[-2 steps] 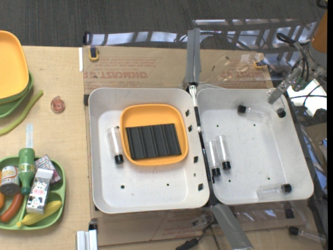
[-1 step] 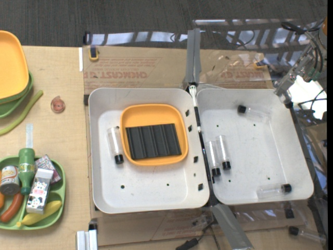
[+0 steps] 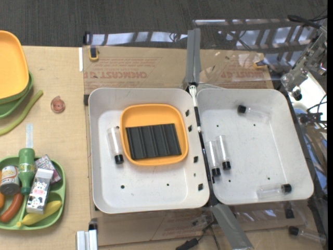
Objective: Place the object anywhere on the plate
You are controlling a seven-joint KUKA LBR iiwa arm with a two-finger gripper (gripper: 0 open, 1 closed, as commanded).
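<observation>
Clear plastic tube with a black cap, lying in the right white bin beside its twin, not yet on the plate.

Probably the pick: down and left of the two-finger gripper, which hangs past the bin's far right corner, open or closed impossible to tell. Long axis far-to-near, cap nearest. Round-cornered orange plate further left, carrying a black ridged slab.

Bright, even light from overhead across the tan cardboard-topped bench, shadows soft and short. The two shallow white plastic bins run close to washed out, with mild glare on their rims. Up at two o'clock a white patch blows out completely. Focus is fair, slightly soft, and straight edges bow gently toward the corners.
</observation>
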